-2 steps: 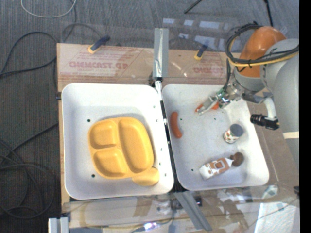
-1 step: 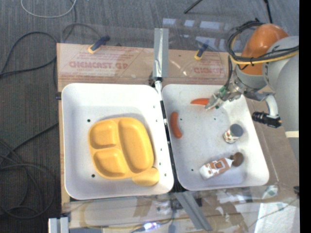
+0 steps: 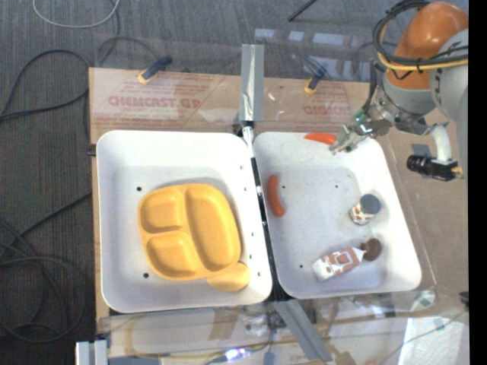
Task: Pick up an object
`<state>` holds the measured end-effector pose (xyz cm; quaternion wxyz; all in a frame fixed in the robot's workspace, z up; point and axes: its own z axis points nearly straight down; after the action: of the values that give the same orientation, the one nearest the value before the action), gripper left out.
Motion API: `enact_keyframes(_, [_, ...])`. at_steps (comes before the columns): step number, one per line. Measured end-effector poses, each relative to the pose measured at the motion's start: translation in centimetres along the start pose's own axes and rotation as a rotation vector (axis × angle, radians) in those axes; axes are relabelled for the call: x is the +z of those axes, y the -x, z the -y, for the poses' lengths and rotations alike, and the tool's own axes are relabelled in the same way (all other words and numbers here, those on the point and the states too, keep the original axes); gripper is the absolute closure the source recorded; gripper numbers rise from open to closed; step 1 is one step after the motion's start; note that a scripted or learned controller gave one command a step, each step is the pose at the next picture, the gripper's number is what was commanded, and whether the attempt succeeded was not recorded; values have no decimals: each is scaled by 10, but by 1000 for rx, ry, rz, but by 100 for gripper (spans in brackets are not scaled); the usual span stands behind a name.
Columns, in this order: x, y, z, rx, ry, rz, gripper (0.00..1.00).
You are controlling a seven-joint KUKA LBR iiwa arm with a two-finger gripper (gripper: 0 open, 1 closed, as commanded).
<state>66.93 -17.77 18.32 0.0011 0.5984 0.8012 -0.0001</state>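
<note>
Claw: the gripper (image 3: 344, 141) hangs over the right bin's (image 3: 396, 226) far edge; whether it is open or closed, I cannot tell.
Nearest object: an orange carrot (image 3: 320, 138) just left of it (likely the target).
Other pickables: sausage (image 3: 275, 195) at the left wall, small jar (image 3: 366, 208), patterned packet (image 3: 339, 262) near.
Left bin: yellow divided tray (image 3: 189, 230), well apart.

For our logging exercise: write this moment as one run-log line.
tool: over right bin's far edge | nearest: orange carrot-like piece | held: nothing seen | left bin: yellow divided tray
</note>
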Motion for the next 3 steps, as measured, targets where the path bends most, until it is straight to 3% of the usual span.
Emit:
enact_keyframes(1, [0,0,0,0,-1,0,0])
enact_keyframes(2, [88,22,55,-9,4,-3,0])
enact_keyframes(3, [93,-3,100,-8,8,7,0])
